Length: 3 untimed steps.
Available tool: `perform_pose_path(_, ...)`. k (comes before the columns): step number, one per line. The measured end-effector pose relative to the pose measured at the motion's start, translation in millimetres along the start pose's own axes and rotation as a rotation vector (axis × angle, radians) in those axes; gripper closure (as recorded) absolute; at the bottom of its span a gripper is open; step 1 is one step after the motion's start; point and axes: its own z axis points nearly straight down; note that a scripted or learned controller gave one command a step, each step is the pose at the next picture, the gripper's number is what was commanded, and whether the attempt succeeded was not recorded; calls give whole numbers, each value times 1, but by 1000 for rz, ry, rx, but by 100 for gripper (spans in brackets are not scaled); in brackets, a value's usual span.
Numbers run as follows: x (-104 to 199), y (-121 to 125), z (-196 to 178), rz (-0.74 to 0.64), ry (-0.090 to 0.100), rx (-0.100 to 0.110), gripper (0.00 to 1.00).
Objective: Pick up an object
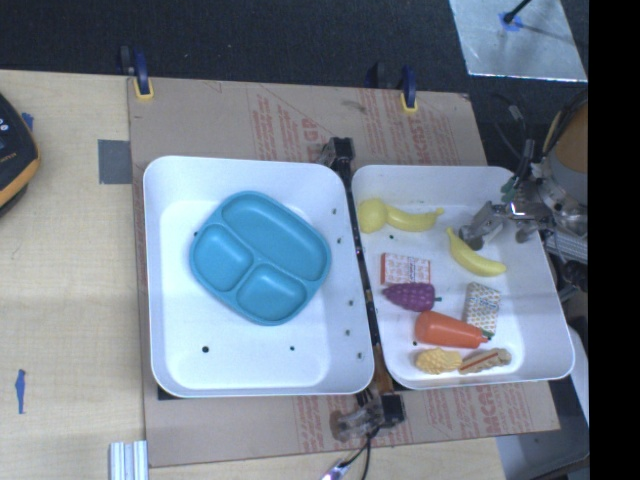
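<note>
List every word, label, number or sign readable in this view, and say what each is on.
Cardboard sheet under the bins: faint red printing, too blurred to read.
Small red and white packet in the right bin: red print, too small to read.
Checkered packet: pattern visible, no legible text.
Nothing can be quoted.

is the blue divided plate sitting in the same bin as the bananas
No. The blue divided plate lies in the left bin, while both bananas lie in the right bin.

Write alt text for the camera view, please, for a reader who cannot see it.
The gripper hovers over the right bin, close to a yellow banana, above toy foods including a carrot and purple grapes. The left bin holds a blue divided plate.
</note>
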Motion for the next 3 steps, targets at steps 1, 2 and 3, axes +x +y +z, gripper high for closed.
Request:
perform_pose_path(1, 30, -21, 59, 0, 0, 0, 0)
perform_pose_path(2, 29, -21, 49, -4, -1, 1, 100)
perform_pose_path(3, 128, -31, -41, -2, 1, -1, 100)
